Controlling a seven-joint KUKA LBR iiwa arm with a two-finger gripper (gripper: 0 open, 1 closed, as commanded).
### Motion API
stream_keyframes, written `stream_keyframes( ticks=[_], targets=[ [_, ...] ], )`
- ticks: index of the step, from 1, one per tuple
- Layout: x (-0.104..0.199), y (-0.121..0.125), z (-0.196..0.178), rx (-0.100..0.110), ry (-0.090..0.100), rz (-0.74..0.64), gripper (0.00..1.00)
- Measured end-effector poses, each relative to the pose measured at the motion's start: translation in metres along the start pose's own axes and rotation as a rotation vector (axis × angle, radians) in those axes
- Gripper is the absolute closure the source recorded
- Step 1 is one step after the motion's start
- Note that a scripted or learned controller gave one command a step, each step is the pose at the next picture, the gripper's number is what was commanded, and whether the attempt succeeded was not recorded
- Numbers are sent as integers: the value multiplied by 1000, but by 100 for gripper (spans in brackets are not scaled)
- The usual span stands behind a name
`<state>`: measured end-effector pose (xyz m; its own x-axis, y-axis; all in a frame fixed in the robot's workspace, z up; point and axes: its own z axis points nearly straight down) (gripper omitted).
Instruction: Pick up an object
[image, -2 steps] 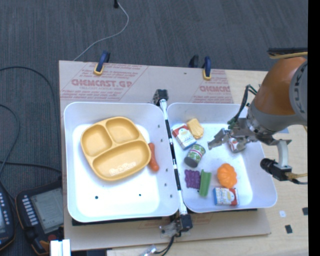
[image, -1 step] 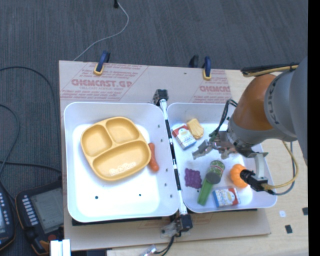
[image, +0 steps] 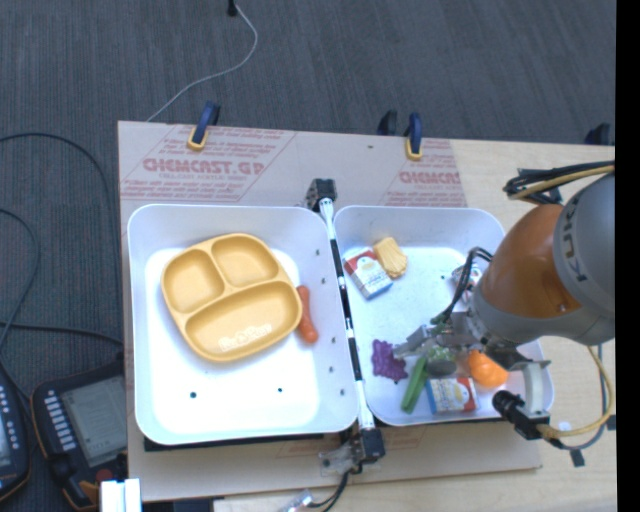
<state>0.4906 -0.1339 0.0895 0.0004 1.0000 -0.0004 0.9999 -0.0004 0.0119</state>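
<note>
My gripper (image: 432, 347) hangs low over the front part of the right bin (image: 440, 225), below the arm's orange band. Right under it lie a green stick-shaped object (image: 414, 386), a purple toy (image: 388, 361), an orange ball-like piece (image: 488, 372) and a small printed package (image: 451, 396). Further back in the same bin rest a red-and-white carton (image: 367, 273) and a yellow toy (image: 391, 257). The wrist hides the fingertips, and I see nothing held between them.
The left bin (image: 150, 400) bears a yellow divided plate (image: 232, 296) with an orange carrot-like toy (image: 306, 314) beside it. A metal divider (image: 340, 290) runs between the bins. Clamps (image: 412, 136) hold the board at the back.
</note>
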Motion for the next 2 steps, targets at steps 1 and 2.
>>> stream_keyframes(
  ticks=[1,2],
  targets=[
    [0,2,-11,-3,0,-1,100],
    [56,-5,-124,10,0,-2,100]
  ],
)
